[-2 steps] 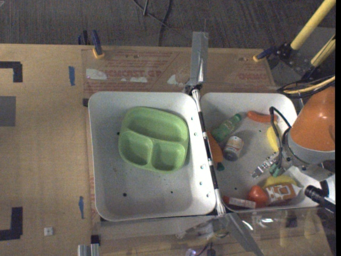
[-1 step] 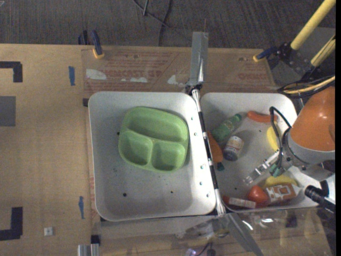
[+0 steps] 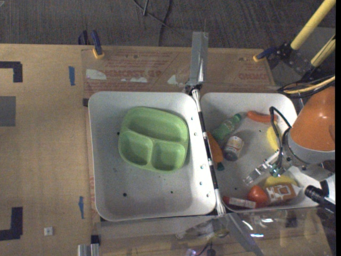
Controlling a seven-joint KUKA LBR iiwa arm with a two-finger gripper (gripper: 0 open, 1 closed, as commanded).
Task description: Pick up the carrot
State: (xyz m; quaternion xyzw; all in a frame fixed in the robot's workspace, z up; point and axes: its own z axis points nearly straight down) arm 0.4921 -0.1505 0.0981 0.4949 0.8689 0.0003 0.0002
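Camera view: carrot lying along right bin's left wall, beside small can. Gripper hovering low, well right of carrot, jaws spread apart, gripping nothing.

The plate looks like smooth green plastic with a soft shine; both bins look like matt white plastic; the bench looks like flat pale wood, not shiny; the carrot is smooth orange and looks like plastic; the can has a shiny metal top; the gripper looks like bright metal; the arm has a glossy orange band.
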